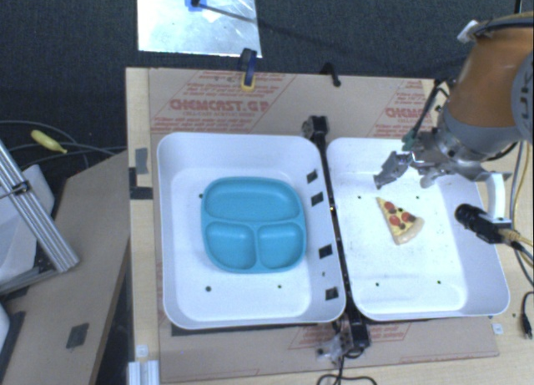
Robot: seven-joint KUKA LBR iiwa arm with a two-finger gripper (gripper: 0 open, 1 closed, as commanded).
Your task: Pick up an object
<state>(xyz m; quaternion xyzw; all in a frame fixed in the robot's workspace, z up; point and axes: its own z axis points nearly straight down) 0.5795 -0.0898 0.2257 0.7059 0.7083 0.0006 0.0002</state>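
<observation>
A grey arm (488, 129) is seen, ringed by a broad orange band (492, 70) above the wrist. Thin dark cables are run along its side. A gripper (409, 170) of pale grey metal is fitted below.

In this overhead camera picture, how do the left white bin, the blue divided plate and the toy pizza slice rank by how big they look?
Largest to smallest, as they look in the camera view:
1. left white bin
2. blue divided plate, lying inside that bin
3. toy pizza slice, clearly the smallest
</observation>
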